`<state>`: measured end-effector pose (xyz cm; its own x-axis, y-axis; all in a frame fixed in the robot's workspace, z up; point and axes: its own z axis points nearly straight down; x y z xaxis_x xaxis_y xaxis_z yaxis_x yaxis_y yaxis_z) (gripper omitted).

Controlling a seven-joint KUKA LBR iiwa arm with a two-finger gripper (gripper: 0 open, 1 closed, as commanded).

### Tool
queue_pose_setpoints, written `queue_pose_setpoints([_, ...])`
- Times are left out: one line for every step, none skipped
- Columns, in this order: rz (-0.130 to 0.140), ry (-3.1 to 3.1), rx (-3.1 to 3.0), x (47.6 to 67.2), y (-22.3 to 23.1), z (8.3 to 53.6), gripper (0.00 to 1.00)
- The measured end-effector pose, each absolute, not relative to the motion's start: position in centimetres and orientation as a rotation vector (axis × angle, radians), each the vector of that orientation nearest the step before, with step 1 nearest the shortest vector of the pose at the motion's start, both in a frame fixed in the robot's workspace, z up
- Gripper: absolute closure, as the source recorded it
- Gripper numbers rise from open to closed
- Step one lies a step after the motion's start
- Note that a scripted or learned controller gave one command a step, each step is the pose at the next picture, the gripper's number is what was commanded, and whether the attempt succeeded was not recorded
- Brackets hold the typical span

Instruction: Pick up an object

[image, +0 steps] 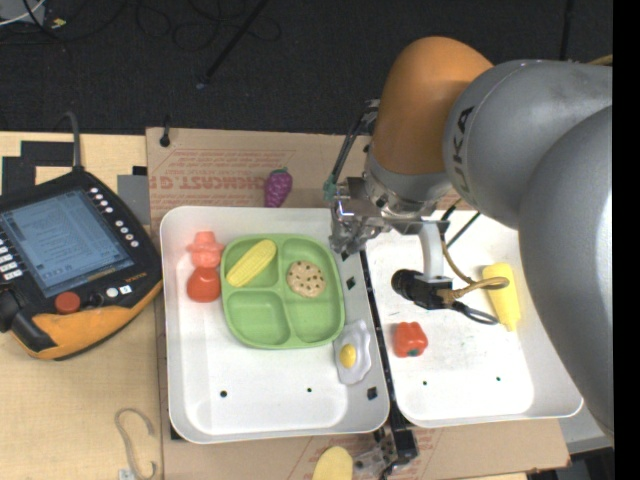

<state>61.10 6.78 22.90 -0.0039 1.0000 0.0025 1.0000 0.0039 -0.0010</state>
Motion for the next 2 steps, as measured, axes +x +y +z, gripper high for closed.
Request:
queue_pose_setpoints([0.005, -2.219, -2.219, 60.89, 8.99, 21.75, 1.00])
queue_pose_setpoints([0.002, -2.219, -2.221, 61.14, 9.62, 21.88, 1.00])
